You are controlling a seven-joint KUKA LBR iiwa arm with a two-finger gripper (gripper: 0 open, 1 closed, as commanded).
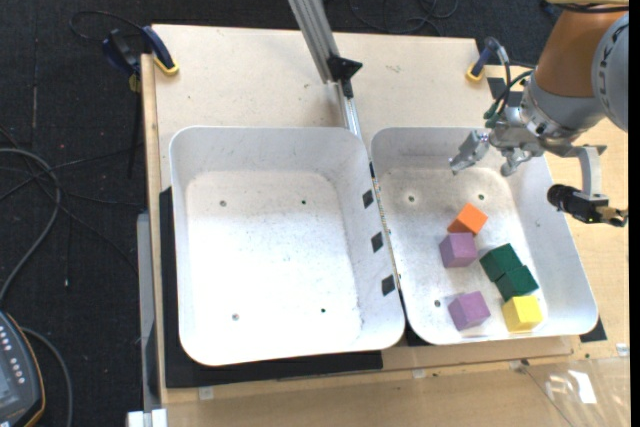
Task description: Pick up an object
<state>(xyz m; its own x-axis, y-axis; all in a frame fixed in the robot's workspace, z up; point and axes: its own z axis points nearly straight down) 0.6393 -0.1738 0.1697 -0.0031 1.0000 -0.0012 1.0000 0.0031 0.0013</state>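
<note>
The right bin [420, 177] holds several small blocks near its front right corner. An orange block [470, 218] lies farthest back, with a purple block [458, 249] just in front of it. Two dark green blocks [508, 271] sit side by side to the right. A second purple block [468, 310] and a yellow block [523, 313] lie nearest the front rim. My gripper [489, 158] hangs over the back of the right bin, above and behind the orange block. Its fingers are spread open with nothing between them.
The left bin [200, 155] stands beside the right one. A slanted metal rail [305, 0] runs from the back down to the divide between the bins. Clamps [160, 55] sit at the bench's back corners. Cables cover the floor behind.
</note>
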